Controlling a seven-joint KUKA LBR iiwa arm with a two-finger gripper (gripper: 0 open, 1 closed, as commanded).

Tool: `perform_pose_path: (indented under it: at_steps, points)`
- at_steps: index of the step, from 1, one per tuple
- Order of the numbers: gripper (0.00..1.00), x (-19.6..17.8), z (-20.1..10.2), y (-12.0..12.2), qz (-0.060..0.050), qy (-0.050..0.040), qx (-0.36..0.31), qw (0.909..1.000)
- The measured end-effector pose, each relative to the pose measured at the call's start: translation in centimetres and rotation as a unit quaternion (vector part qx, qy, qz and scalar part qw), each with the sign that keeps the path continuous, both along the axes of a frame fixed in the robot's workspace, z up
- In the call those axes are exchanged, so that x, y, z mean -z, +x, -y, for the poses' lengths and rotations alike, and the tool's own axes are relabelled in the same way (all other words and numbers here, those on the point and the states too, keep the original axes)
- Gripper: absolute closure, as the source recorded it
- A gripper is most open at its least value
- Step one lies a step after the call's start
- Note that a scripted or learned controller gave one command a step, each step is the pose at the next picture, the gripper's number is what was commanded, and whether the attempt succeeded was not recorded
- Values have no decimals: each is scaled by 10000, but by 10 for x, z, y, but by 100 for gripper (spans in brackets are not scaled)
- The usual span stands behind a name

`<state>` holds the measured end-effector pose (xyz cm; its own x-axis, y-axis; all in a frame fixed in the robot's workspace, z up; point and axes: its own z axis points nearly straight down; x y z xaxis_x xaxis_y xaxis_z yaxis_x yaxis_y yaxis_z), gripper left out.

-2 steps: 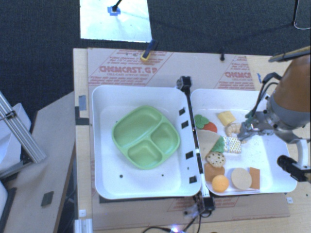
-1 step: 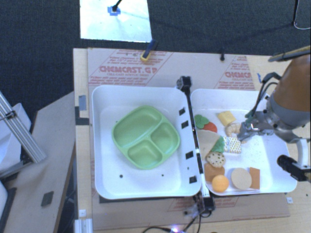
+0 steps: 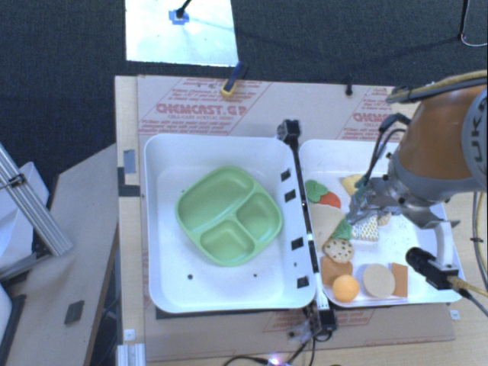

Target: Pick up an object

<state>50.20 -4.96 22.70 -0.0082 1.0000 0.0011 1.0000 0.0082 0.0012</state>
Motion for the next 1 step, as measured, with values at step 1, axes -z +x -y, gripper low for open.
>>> perform_pose_path:
  at_steps: [1]
  points:
    - [100, 9, -48, 4, -4, 5, -1, 10000]
